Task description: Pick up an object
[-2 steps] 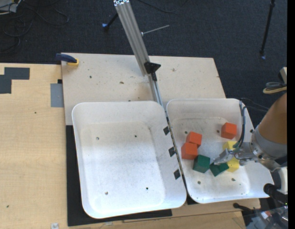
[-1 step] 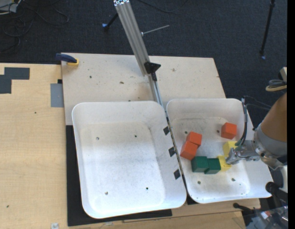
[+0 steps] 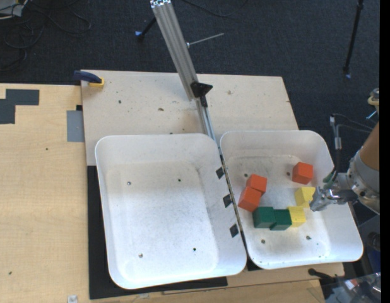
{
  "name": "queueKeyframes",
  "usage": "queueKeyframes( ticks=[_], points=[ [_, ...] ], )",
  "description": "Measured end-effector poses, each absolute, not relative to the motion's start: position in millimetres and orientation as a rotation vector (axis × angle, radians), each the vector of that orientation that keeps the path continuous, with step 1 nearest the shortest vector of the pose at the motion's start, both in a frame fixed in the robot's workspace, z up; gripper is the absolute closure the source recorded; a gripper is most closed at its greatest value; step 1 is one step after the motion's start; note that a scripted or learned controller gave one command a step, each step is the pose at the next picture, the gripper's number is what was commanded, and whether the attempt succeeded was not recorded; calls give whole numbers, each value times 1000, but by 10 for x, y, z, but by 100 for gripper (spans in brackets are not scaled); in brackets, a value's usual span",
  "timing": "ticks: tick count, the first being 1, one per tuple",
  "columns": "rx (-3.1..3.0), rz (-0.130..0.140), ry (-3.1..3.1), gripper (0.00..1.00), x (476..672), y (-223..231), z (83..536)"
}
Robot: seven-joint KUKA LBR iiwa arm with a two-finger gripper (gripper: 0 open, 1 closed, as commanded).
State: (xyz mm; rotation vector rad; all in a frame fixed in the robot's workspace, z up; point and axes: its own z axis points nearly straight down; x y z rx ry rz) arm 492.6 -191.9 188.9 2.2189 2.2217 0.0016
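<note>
Reaching in from the right, the gripper [image 3: 322, 199] sits low over the right bin [image 3: 334, 248], near its right wall, just beside a yellow block [image 3: 304, 196]. Finger state: can't tell (too small and blurred), and nothing clearly shows between them. Other blocks in the same bin: small orange cube [image 3: 302, 172] toward the back, larger orange block [image 3: 252, 192] near the divider, green block [image 3: 272, 218] in front of it w/ a second yellow block [image 3: 296, 216] touching its right end. Left bin [image 3: 119, 163] lies alongside. A slanted aluminium bar [image 3: 180, 49] rises behind both bins.
</note>
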Motion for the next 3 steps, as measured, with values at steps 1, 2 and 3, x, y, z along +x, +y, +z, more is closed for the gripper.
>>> queueKeyframes(
  ticks=[1,2,3],
  points=[
    [2218,1,2222,100,4934,-1927,2199],
    [2219,1,2230,100,5049,-1395,2105],
    [2220,0,2230,100,5080,-905,2134]
  ],
)
